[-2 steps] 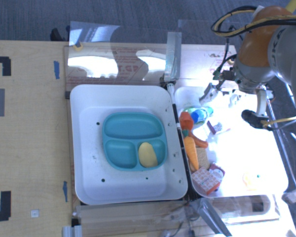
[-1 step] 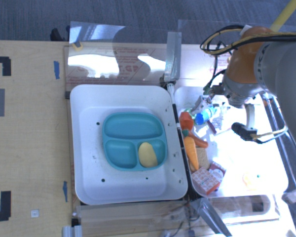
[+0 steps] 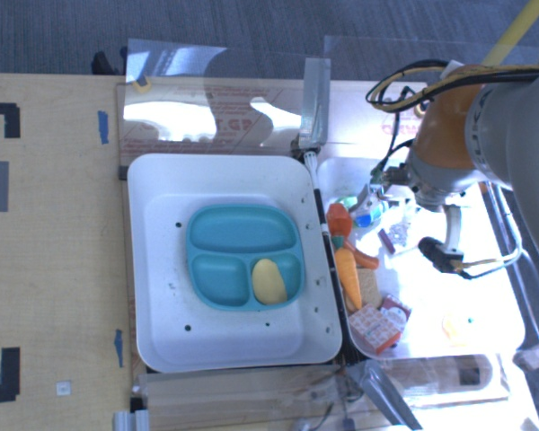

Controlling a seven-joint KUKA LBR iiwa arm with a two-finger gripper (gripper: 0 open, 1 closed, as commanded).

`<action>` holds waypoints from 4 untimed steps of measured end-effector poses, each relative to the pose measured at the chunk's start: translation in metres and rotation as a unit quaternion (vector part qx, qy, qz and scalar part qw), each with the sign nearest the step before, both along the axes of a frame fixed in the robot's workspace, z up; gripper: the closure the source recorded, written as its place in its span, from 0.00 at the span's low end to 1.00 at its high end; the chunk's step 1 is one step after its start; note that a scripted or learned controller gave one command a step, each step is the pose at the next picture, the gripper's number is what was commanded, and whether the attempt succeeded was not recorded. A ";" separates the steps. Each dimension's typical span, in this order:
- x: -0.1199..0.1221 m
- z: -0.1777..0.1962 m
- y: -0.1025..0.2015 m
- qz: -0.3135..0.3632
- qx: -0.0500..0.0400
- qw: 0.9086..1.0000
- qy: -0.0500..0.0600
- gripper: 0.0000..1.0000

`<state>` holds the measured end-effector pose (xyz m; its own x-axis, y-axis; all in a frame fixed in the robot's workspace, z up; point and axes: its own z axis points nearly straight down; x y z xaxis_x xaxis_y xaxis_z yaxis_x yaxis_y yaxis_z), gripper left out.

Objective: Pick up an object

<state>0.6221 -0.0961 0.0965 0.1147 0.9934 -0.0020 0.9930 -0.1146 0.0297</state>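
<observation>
Right bin (image 3: pixel 512 330), white, shallow, strongly overexposed toward its right wall and near edge; contents lie clustered along its left wall. Item: carrot-shaped orange toy (image 3: pixel 348 278), long axis running from far to near, roughly parallel to the left wall and close against it. Item: red-orange piece (image 3: pixel 340 217), just beyond the carrot's far end. Item: red-and-white packet (image 3: pixel 377 325), near the front-left corner, just beside the carrot's near end. Item: small blue-and-white object (image 3: pixel 368 214), toward the far-left part, identity not readable. Arm: grey with orange band, entering over the far-right part of this bin; gripper (image 3: pixel 391 182) hangs above the far-left area, close to the blue-and-white object. Fingers: opening and contents cannot be told against the glare and clutter. Key relation: the cluster lies toward the near edge and slightly toward the left wall from the gripper, with the carrot's length pointing near-to-far, so a grasp across its width would likely suit. Left bin (image 3: pixel 153 268): holds a teal divided tray (image 3: pixel 242 232), a yellow egg-shaped object (image 3: pixel 269 282) in its near-right compartment, well apart from the gripper
</observation>
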 end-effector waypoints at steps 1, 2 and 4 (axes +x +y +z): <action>-0.004 0.004 -0.002 -0.003 0.001 1.000 0.008 1.00; 0.031 0.147 0.043 -0.039 0.004 0.999 0.009 1.00; -0.062 0.126 -0.031 0.058 0.002 0.998 0.017 0.00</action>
<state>0.5599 -0.1268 0.2225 -0.0007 1.0000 0.0007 1.0000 0.0007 -0.0044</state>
